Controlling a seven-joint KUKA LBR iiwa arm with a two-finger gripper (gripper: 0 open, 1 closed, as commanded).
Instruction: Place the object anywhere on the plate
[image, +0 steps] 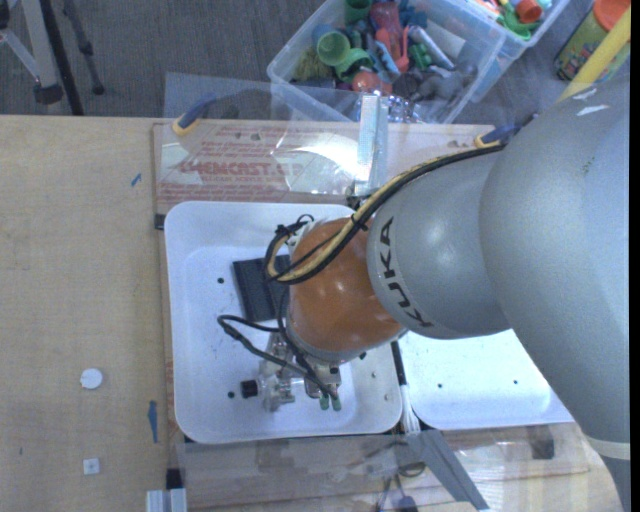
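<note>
Grey arm's pincer (297, 392) low in left bin (195, 300), object unclear

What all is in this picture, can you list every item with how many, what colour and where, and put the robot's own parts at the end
Bins: two, white, shallow, side by side on the bench; the left one lies under the wrist, the right one is partly covered by the arm.
Small object: one, green, in the left bin near its front edge, beside the gripper; too small to identify.
Clear tub: one, transparent, on the floor behind the bench, full of mixed coloured toys.
Bench top: one, light wood, left of the bins.
Disc: one, white, on the bench left of the bins.
Arm: one, grey with an orange band, reaching in from the right.
Gripper: one, metal, low over the left bin's front.
</note>
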